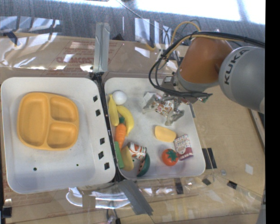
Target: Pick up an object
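Gripper (164,107) low in the right bin (196,162), jaws spread to either side of a small red-and-white packet (164,106) but not clamping it, likely poised for a pinch near the bin's back edge.

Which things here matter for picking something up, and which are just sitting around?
Job: tool low in the right bin; banana, white ball, carrot, yellow wedge, tomato, small red-and-white packet.

Lying about: left bin, yellow divided plate.
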